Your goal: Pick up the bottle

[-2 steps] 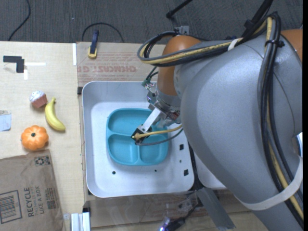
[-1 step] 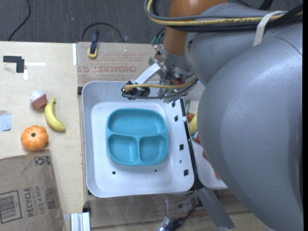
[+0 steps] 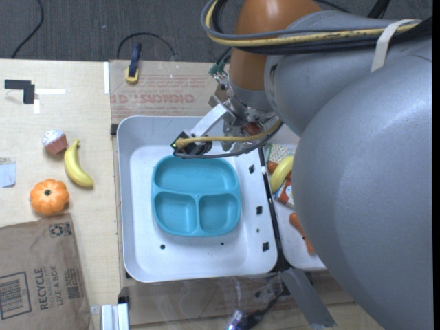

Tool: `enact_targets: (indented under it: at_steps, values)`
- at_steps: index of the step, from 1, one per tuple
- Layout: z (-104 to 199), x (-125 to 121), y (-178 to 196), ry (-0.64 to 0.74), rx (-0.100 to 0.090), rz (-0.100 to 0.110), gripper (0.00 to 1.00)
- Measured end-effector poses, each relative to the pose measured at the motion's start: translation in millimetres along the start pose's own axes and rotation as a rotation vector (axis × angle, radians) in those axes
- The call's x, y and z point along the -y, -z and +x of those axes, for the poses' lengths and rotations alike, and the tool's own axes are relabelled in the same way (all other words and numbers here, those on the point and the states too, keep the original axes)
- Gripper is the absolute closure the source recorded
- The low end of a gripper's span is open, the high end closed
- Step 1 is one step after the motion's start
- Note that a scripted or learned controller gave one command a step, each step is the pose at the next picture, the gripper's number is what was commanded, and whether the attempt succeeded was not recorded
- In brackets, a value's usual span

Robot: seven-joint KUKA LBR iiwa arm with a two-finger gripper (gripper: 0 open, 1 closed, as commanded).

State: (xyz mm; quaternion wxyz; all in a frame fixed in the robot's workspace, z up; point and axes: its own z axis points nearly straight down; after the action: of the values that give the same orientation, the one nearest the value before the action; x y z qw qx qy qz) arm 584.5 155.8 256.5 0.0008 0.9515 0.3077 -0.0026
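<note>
Where the desk [image 3: 89,115] lies bare at the far left, a small black block [image 3: 19,88] sits near the back edge, and below it a toy cupcake [image 3: 53,141] stands just beside a yellow banana [image 3: 77,165]. A small orange pumpkin [image 3: 49,196] rests below the two, close to the top edge of a brown paper bag [image 3: 38,273] printed with a recycling mark. Further right, a yellow and blue clamp [image 3: 133,67] grips the back edge of a cardboard sheet [image 3: 172,91] with red lettering, which lies under the left bin [image 3: 137,253]. A blue divided plate [image 3: 197,196] lies flat in the middle of that bin, with one long compartment at the back and two smaller ones in front. Above the plate's back right corner hangs the claw [image 3: 237,119], under the orange band [image 3: 271,9] of the grey arm [image 3: 364,150]; whether it is apart or together cannot be told. The arm covers most of the right bin [image 3: 294,253]. Along that bin's left wall show a yellow thing [image 3: 280,172], a red and white thing [image 3: 284,194] just below it, and an orange thing [image 3: 300,229] nearer the front. Which of these is the bottle cannot be told.
</note>
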Motion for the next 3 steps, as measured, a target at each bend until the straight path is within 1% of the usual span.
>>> enact_targets:
  at_steps: [1, 2, 3]
  values:
    - [-9.7, -33.0, -140.6, 0.162, 0.0, 0.002, 1.0]
    - [13.4, 19.1, -58.3, -0.227, -0.002, 0.0, 1.0]
    - [60.4, -5.3, 2.9, -0.424, -0.004, 0.0, 1.0]
